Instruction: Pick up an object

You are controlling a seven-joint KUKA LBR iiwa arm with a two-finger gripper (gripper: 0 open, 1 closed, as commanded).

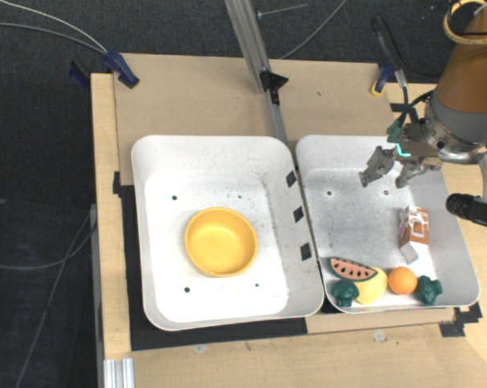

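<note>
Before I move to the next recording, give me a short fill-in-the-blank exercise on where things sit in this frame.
1. The yellow bowl sits in the ____ bin.
2. The watermelon slice lies along the ____ edge of the right bin.
3. The orange lies between the lemon and a dark ____ toy.
4. The gripper hangs over the ____ bin.

Missing words: left; near; green; right

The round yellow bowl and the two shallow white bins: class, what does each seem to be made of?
Round yellow bowl: probably plastic, smooth and slightly glossy, even colour. Left white bin and right white bin: likely moulded plastic, matte, with rounded corners and dark scuffs.
</note>
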